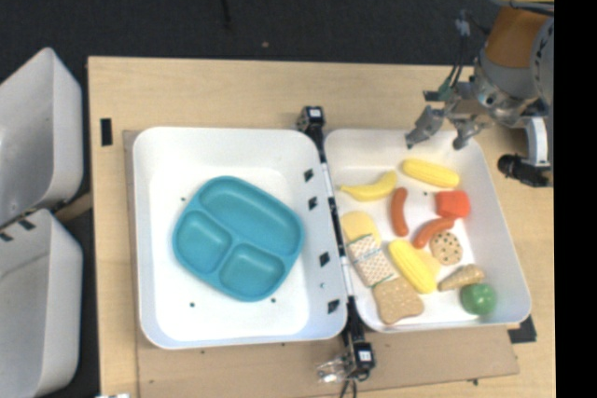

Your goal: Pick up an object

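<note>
Two white bins sit side by side on the tan surface [215, 93], and the action is all on the right. The left bin [149, 294] carries just a blue divided plate [238, 238], lying flat near its middle.

Over to the right bin [504, 242], and it's crowded: a banana [368, 189] by the dividing wall, a yellow corn cob [430, 172] up near the far edge, a red sausage [400, 211] upright between them, and an orange-red block [452, 203] just beside the corn. Below that, a second sausage [432, 231] lies tilted, touching a round cookie [447, 247]. A second yellow cob [412, 265] runs slantwise through the middle, with a cheese-coloured piece [356, 225] and a patterned wafer [373, 262] to its left. At the near edge sit a cracker [398, 299], a small bread-like piece [461, 276] and a green ball [478, 297].

Now the arm [515, 23], reaching in from the right, orange band showing. The gripper [439, 130] hovers over the bin's far right corner, jaws spread apart, nothing between them. Nearest piece is the corn cob, just below the fingertips [413, 135] and not touching.
</note>
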Available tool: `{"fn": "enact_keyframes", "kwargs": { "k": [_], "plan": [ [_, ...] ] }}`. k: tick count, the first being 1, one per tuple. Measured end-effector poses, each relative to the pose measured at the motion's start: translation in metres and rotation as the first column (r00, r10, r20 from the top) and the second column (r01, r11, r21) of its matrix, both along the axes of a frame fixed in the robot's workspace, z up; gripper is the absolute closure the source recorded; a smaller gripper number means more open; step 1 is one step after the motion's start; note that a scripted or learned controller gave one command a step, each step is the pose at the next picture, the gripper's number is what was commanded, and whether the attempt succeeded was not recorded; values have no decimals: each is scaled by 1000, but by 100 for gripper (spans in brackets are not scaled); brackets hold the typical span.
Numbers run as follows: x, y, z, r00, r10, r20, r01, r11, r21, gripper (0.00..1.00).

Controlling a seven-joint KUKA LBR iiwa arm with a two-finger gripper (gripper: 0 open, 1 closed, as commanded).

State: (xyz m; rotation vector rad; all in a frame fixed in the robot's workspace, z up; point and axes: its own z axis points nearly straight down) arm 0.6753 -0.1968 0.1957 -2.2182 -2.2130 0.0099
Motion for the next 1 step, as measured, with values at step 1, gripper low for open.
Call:
{"fn": "enact_keyframes", "kwargs": {
  "k": [1],
  "plan": [
    [2, 0, 7, 1000, 4, 10, -4, 1000, -3, 0]
  ]
}}
